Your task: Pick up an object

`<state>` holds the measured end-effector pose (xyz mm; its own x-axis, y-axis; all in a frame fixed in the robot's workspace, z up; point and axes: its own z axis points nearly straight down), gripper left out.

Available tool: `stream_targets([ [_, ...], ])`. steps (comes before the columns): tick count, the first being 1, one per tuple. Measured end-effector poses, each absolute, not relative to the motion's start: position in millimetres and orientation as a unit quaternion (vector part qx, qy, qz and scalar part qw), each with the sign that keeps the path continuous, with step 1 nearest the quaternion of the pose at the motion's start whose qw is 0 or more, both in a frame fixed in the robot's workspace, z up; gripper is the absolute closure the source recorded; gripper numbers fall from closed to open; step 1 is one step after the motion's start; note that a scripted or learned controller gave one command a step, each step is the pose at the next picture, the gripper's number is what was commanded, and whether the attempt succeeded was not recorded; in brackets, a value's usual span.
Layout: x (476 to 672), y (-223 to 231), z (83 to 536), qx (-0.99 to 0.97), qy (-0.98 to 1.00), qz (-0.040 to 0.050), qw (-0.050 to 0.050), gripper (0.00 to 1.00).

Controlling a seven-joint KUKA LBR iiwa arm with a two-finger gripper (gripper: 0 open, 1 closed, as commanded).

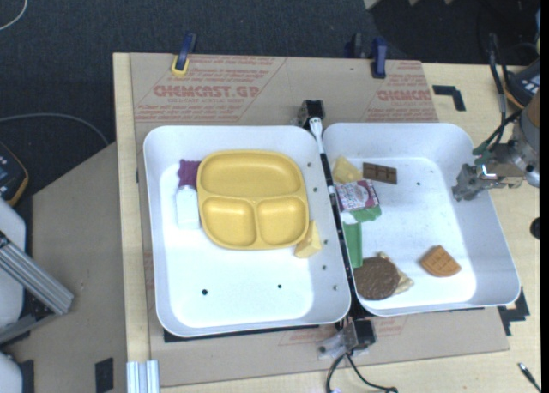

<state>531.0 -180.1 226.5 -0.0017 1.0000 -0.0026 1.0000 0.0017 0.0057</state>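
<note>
The gripper (470, 182) hangs over the right bin's (480, 293) rim; I cannot tell its opening. The waffle piece (440, 262) lies nearest below-left. Descending here risks hitting the wall.

A brown board-topped bench (257, 82) bears two white bins (171, 297) (489, 245) side by side.

In the left bin you see a yellow divided tray (253, 197) lying flat near the frame's middle, with a purple item (188, 172) and a white bottle (186, 208) at its left edge and a yellow wedge (310, 244) at its lower right corner. In the right bin you find a pale yellow piece (345, 169), a brown bar (379, 173) and a pink-and-green packet (357, 198) along its upper left. Lower down lie a round brown cookie (377, 278) and, well apart to its right, an orange waffle piece (440, 262).
</note>
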Motion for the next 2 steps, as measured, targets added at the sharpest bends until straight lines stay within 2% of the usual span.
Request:
stream_targets([
  [1, 546.5, -130.0, 217.5, 0.705, 0.709, 0.0005, -0.001, 1.0],
  [2, 562.0, -84.5, 214.9, 0.705, 0.709, 0.0012, 0.001, 1.0],
])
